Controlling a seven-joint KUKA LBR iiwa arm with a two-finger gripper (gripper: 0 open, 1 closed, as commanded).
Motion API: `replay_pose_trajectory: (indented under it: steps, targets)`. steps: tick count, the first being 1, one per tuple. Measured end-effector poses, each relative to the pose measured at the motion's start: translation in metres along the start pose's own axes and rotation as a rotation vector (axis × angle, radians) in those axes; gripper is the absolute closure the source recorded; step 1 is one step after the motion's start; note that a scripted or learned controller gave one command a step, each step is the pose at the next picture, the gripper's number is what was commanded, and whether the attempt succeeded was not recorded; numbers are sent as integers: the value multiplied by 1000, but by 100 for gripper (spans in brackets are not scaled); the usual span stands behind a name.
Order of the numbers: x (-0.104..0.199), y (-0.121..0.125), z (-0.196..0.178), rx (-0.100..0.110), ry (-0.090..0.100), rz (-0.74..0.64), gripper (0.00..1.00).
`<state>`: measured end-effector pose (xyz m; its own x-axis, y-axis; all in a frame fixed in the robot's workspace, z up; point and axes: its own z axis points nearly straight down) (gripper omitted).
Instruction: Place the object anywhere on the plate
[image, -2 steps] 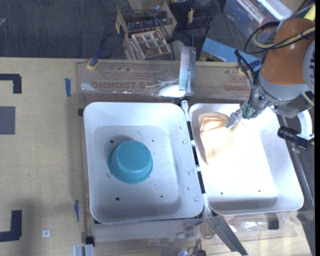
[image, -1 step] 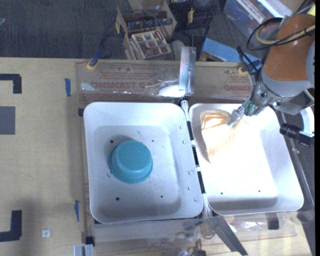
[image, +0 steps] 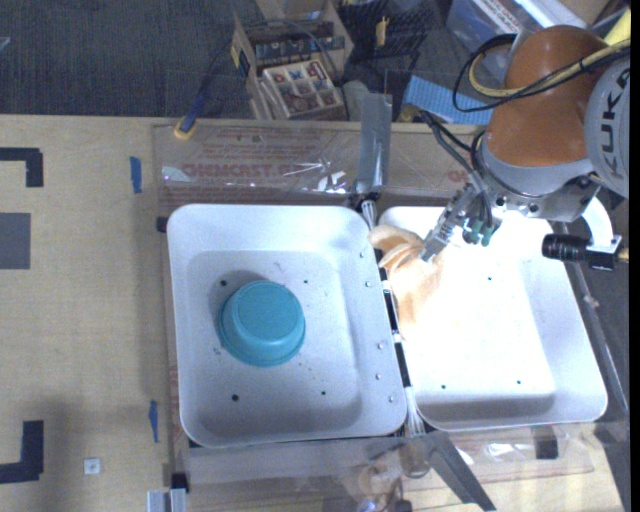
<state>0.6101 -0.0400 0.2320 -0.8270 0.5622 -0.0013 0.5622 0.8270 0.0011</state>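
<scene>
White capital letters "UK" stood at the picture's right edge on the arm's grey housing, cut off by the frame, so the rest of the brand name could not be read. A clear plastic sheet lying behind the left bin carried a row of faded reddish capital letters, too washed out by glare to spell with any certainty. A small crate of printed cards or booklets on the floor beyond the bench showed coloured covers, but their print was too small to make out. No numbers or signs could be read.
</scene>
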Motion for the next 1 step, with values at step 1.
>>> replay_pose_trajectory:
  steps: [1]
  targets:
    - [29,50,-7,-4,-5,-398,100]
